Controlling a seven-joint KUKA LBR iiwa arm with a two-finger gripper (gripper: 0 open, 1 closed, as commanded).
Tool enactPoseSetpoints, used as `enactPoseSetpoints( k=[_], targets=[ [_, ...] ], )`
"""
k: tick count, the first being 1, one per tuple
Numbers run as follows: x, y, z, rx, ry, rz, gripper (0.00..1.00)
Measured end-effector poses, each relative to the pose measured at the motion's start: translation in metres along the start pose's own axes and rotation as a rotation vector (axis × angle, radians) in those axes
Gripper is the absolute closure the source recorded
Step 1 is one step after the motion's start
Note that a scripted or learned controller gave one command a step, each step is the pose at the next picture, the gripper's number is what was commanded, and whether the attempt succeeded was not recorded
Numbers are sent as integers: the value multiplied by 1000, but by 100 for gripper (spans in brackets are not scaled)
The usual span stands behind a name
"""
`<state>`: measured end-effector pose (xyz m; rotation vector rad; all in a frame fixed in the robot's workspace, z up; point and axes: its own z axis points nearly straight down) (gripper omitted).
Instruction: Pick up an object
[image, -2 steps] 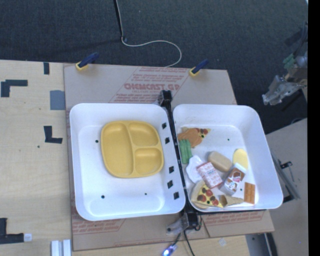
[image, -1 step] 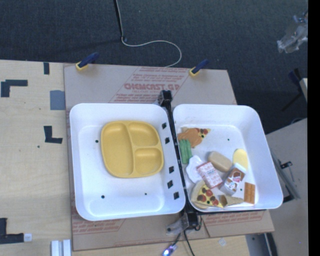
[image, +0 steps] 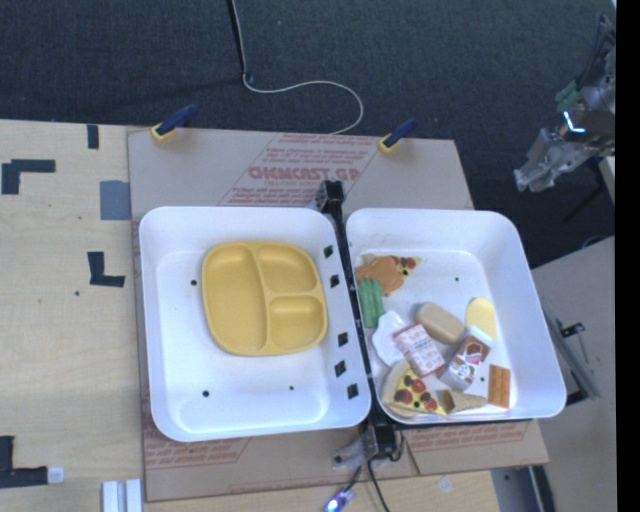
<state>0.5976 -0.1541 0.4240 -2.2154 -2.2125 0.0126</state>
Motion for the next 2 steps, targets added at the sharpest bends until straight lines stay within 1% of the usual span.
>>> enactPoseSetpoints(
  k=[1,2],
  targets=[
    [16,46,-112,-26,-5,-6,100],
    [15,25,8,-1,-1,0,100]
  ],
)
